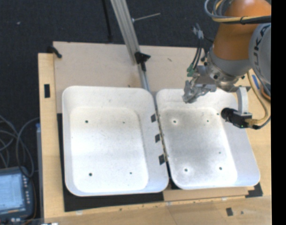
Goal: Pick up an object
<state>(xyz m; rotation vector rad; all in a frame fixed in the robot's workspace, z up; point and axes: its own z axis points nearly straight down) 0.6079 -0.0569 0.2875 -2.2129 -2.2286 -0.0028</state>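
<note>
The hand [193,93] hangs over the far edge of the right bin [245,165] on the counter [96,67], its grip too blurred to tell, and with no object to be made out, the pick looks not yet done.

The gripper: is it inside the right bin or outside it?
Inside. The gripper hangs over the right bin, near its far rim, above bare floor.

Below and to the left of the jaws, the right bin's floor [199,144] lies open; further left, the bins' touching rims [157,125] and a slanted metal rail [128,32] stand up from the worktop [100,64].
</note>
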